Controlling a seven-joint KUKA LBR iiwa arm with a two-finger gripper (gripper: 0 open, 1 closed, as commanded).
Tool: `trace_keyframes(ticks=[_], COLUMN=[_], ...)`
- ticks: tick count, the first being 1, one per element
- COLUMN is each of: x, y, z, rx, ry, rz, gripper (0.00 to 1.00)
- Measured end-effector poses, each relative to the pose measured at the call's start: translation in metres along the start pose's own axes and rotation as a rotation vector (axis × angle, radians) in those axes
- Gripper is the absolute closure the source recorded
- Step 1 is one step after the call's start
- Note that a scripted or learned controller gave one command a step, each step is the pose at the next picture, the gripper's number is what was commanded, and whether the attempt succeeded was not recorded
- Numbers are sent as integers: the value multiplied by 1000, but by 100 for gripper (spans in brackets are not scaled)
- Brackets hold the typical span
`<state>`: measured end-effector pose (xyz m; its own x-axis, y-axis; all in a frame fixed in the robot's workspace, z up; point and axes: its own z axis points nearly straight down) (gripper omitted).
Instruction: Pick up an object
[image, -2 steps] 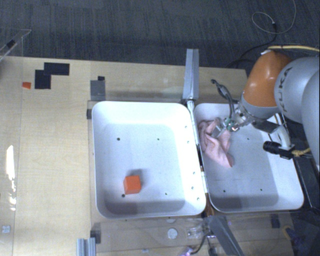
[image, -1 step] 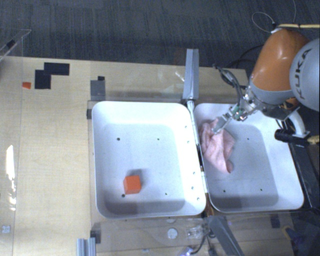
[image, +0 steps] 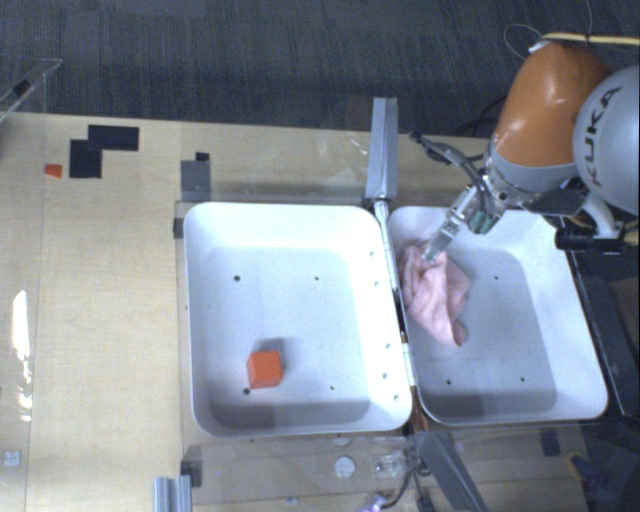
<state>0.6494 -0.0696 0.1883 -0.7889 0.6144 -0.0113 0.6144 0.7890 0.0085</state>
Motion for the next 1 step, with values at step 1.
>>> trace_keyframes(ticks=[1], x=[14], y=[-34], z=[87], rx=[-2], ry=[-3], rz=[11], gripper=[0])
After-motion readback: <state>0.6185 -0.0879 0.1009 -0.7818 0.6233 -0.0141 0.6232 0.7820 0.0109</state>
